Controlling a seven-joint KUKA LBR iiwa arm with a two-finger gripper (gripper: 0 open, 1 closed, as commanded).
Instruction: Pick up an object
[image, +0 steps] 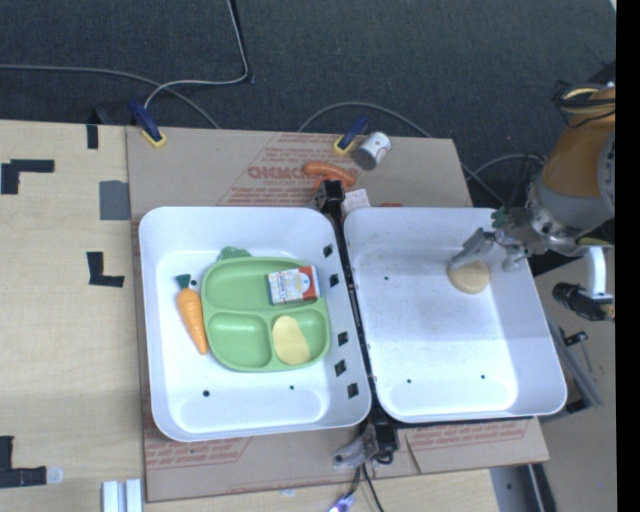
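A tan, rounded bread-like lump (469, 278) lies on the floor of the right bin (440, 350), near its far right corner. My gripper (492, 254) hangs just above and to the right of it, with the fingers apart and nothing visibly between them. One finger (472, 246) reaches over the lump's top edge. The grey arm with its orange band (578, 160) comes in from the right.
The left bin (170, 300) holds a green divided plate (232, 290) with a small carton (291, 285) and a yellow lump (292, 341) on it. An orange carrot (192, 318) lies left of the plate. Clamps and cables sit beyond the bins.
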